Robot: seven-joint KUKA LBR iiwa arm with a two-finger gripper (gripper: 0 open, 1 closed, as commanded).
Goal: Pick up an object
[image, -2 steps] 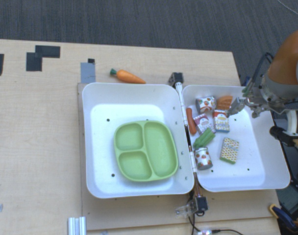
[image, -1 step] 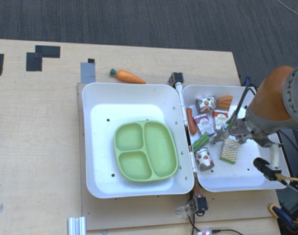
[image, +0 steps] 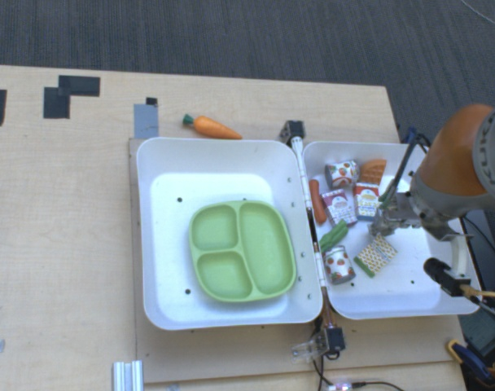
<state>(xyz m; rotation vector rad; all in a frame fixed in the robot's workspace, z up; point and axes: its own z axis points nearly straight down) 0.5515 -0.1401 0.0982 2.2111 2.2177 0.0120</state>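
The grey arm with its orange band [image: 467, 149] reaches in over the right-hand shallow white bin [image: 394, 300], and its tool [image: 386, 222] hangs low near the middle of that bin, just above a pale patterned packet [image: 375, 256]; whether the tool is spread or pressed together I cannot tell, and nothing is visibly pinched in it.

The items crowd the left half of this bin: a small round can with a red label [image: 341, 172] and an orange bread-like piece [image: 374, 169] at the top, a white and red carton [image: 366, 201] and a purplish packet [image: 339, 206] below them, a red sausage-shaped toy [image: 316, 200] lying along the left wall, a green pod-shaped toy [image: 333, 236] slanting beneath it, and a second small can [image: 338, 265] near the lower left. The lower right part of the bin floor is bare (the widest open room there).

The left-hand white bin [image: 162, 300] carries a light green three-compartment plastic plate [image: 243, 251] at its centre, with free floor around it on all sides. An orange toy carrot [image: 212, 127] lies on the wooden surface [image: 60, 235] just beyond that bin's far rim
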